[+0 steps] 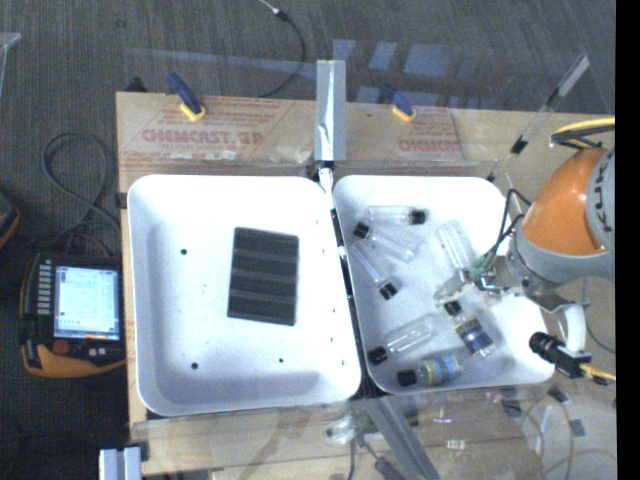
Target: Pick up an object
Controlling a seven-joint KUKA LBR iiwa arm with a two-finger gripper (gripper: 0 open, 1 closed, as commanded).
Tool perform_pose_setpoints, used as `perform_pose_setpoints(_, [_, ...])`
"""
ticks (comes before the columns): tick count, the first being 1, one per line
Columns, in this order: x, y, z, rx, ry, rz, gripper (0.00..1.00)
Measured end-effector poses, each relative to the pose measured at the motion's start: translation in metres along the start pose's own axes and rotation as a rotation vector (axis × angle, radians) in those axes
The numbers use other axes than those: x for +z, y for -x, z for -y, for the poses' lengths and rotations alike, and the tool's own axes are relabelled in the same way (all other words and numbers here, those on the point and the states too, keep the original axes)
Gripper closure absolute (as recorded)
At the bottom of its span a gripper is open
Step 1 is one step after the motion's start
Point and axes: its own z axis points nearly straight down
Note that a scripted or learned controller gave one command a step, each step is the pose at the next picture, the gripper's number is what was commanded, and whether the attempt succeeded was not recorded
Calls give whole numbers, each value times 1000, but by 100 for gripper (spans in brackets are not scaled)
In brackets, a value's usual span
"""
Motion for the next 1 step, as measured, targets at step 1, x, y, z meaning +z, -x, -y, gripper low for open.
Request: perform_pose_setpoints(1, [1, 11, -98, -78, 5, -5, 0])
